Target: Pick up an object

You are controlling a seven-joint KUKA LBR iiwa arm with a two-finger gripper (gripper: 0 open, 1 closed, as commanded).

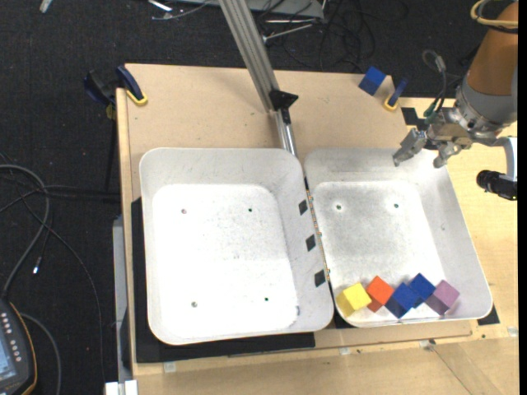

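Over the far right corner of the right bin (461, 220) you have the gripper (424, 148) hanging with its 2 fingers spread and nothing between them. Your targets sit well apart from it, at the near edge of that same bin: a yellow block (355, 298), an orange block (380, 290), a blue block (410, 295) and a purple block (445, 296), packed in 1 tight row and touching each other.

That crowding is your main risk. A finger coming down on a neighbour instead of into a gap would likely shove the row apart or tip a block rather than close on it. The blocks also lie against the bin's raised near wall, so a finger on that side may catch the rim and stop short. Watch for a close on air; judge a hold only when you see a block between the fingers.

The left bin (165, 179) holds nothing to pick. Another small blue block (373, 80) lies on the bench (198, 105) beyond the bins.
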